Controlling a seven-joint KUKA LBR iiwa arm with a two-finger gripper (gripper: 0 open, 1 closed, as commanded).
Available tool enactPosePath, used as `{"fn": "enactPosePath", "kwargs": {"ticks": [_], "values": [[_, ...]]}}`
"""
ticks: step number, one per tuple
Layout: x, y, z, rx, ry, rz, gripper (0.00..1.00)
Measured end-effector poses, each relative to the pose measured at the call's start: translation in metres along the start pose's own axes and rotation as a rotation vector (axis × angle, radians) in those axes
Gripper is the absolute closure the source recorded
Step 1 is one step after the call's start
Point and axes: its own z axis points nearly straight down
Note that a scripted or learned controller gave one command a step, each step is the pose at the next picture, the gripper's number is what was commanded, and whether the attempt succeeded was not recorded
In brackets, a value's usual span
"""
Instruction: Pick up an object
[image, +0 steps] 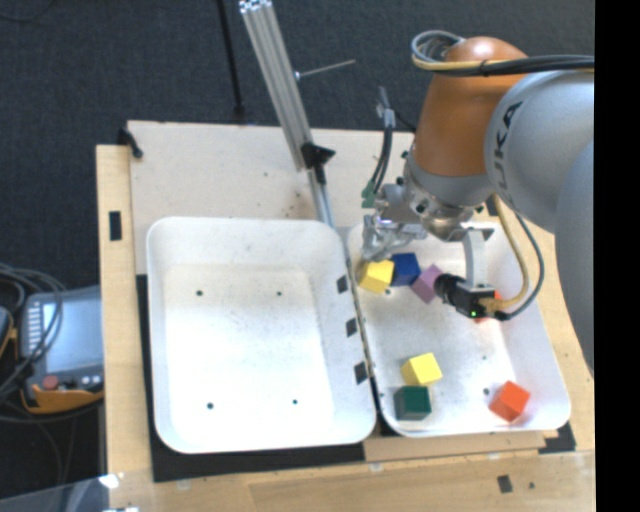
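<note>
The right bin (530, 345) holds several small blocks. A yellow block (377, 277), a blue block (405, 268) and a purple block (427, 283) cluster at its far left corner. Nearer the front lie another yellow block (421, 369), a dark green block (412, 402) and an orange block (510, 400). My gripper (383, 243) hangs low over the far left corner, just above the yellow and blue blocks. The wrist hides the fingertips, and I see no block lifted.
The left bin (250, 330) sits beside the right one, sharing a middle rim. A slanted metal pole (285, 100) rises behind the bins. A black cable with a connector (470, 297) hangs from the wrist over the right bin.
</note>
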Motion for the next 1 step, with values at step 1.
{"fn": "enactPosePath", "kwargs": {"ticks": [1], "values": [[0.0454,0.0042,0.0180,0.002,-0.001,0.001,1.00]]}}
